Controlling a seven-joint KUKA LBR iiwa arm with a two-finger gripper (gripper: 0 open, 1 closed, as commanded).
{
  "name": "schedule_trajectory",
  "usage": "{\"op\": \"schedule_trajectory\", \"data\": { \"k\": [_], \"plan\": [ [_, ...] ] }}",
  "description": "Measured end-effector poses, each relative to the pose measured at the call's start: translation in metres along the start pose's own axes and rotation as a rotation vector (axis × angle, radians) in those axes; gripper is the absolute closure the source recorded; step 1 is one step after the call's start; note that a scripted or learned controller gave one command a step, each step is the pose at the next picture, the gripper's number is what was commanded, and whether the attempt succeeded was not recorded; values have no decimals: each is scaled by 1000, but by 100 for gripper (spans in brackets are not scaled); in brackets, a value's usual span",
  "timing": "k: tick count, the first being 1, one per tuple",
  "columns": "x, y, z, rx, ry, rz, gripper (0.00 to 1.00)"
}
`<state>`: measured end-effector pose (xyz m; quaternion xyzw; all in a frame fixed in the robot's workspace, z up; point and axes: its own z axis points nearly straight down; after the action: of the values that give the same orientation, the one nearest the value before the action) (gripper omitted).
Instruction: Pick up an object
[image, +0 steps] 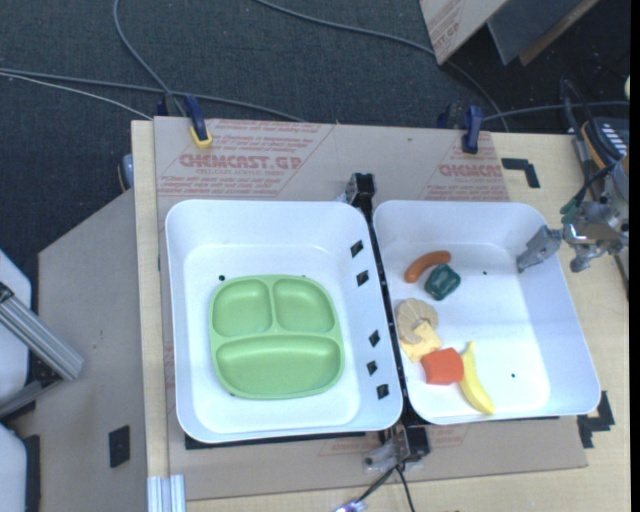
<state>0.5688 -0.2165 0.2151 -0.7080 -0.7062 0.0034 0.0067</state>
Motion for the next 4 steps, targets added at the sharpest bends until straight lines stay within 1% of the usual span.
{"op": "schedule_trajectory", "data": {
  "k": [1, 2, 3, 4],
  "plan": [
    [1, 2, -6, -11, -3, -3, 0],
    [-7, 9, 53, -6, -1, -3, 0],
    [-4, 12, 97, -7, -1, -4, 0],
    [1, 14, 133, -8, 7, -7, 0]
  ]
}}
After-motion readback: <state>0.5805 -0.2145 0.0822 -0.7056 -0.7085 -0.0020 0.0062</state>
